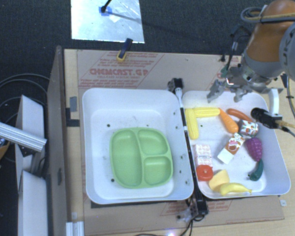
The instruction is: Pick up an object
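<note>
- Grey fingers of the gripper [227, 91] are spread apart, nothing between them, hanging over the far edge of the right bin [280, 181].
- Arm [275, 31] comes in from the right, orange band bulking above the wrist, wrist pitched down toward the bin's far rim.
- Right bin contents: yellow corn pieces [199, 118] in an L at the far-left corner; carrot [230, 122] just beside them; small can [249, 128] near the carrot; purple grapes [254, 148] by the right wall; white-and-red carton [231, 149] mid-bin; wafer block [203, 154] along the left wall; tomato [204, 172] below it; banana [235, 188] at the near edge; dark green pepper [256, 171] toward the near-right corner.
- Left bin [103, 107] holds a green divided plate [141, 157], set toward its near-right corner.
- Both bins sit on a cardboard sheet [123, 68] with red print.
- Dark carpet beyond; a shiny metal sheet [107, 13] lies at the far side; cables [10, 90] at left.
</note>
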You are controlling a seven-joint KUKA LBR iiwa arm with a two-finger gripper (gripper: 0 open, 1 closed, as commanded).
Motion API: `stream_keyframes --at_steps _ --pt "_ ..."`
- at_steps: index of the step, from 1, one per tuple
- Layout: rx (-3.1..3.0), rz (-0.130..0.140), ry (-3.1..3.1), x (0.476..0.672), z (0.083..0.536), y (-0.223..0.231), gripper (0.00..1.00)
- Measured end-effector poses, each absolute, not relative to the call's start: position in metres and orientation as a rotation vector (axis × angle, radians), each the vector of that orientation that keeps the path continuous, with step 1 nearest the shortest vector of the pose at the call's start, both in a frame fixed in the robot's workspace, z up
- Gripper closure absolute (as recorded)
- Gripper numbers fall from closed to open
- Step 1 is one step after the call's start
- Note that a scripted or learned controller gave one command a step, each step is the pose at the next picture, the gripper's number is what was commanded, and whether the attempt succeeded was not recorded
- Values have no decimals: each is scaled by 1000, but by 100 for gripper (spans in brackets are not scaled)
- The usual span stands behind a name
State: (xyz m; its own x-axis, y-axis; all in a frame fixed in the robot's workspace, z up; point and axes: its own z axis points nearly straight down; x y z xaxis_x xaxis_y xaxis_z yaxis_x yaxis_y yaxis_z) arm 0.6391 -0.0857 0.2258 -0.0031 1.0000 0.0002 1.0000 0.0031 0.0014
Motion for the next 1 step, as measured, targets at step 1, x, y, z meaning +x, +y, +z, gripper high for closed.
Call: stream_keyframes --at_steps 1 --pt "2228 -6 2218 598 174 -141 0"
